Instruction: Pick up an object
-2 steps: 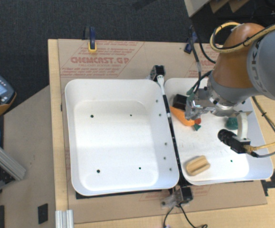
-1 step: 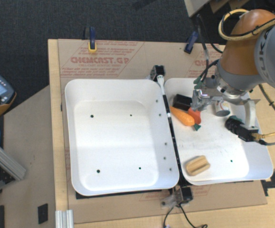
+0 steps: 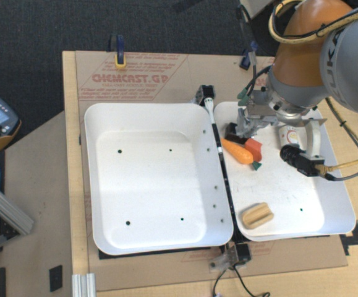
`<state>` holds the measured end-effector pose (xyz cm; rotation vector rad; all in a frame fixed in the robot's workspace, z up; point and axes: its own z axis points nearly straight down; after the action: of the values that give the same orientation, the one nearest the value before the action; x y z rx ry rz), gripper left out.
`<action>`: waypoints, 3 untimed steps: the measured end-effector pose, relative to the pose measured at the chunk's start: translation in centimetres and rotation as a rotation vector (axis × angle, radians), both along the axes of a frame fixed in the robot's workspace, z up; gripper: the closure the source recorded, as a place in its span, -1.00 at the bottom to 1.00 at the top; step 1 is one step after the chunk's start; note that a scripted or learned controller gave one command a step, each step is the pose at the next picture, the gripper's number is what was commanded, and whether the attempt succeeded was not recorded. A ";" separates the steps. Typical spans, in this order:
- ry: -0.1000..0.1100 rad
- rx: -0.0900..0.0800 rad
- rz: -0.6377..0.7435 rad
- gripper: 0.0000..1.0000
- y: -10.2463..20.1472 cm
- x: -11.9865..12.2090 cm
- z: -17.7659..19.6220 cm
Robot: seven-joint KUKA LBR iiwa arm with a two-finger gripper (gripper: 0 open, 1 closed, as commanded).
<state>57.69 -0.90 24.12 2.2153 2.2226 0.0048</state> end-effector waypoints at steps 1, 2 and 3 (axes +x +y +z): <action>0.000 0.002 0.003 1.00 5.2 -2.0 3.0; 0.005 0.002 0.000 1.00 7.9 -5.5 5.6; -0.004 0.003 0.002 1.00 10.7 -8.6 13.3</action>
<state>49.12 9.78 37.46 2.2129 2.2244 0.0125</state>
